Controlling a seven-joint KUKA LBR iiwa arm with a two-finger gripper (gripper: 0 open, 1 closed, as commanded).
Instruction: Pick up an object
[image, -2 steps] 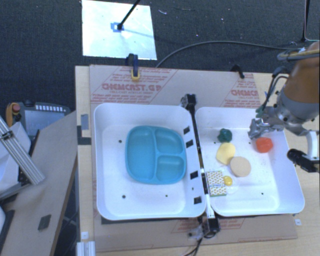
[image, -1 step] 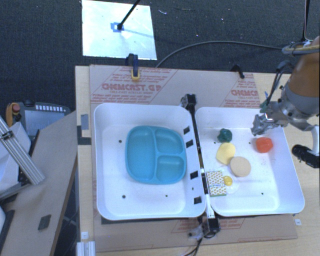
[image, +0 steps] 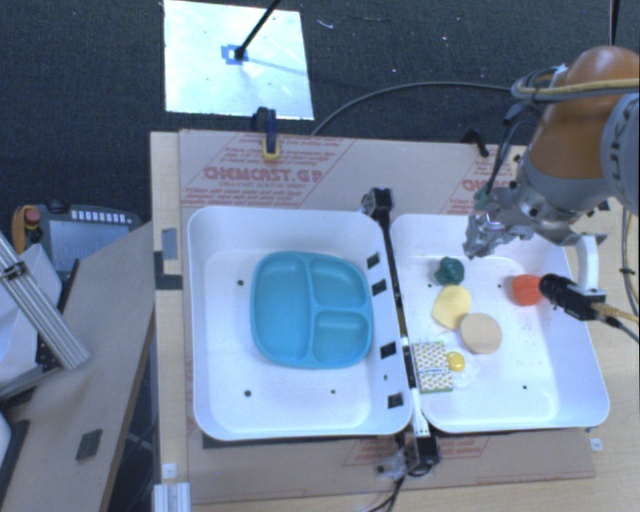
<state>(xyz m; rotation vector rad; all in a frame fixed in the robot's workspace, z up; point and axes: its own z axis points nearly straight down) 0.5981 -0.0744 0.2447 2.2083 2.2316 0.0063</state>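
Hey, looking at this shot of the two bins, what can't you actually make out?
- Pincer, camera view: small and blurred over the right bin, so open or shut is unclear.
- Patterned packet: print too small to read.
- Arm: cut off by the right edge.
- Orange object: partly hidden by a black part of the arm; its shape is unclear.

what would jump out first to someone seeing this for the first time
The blue divided plate alone in the left bin stands out most. In the right bin small items cluster: a green piece, a yellow one, an orange one. The gripper hangs above the green piece.
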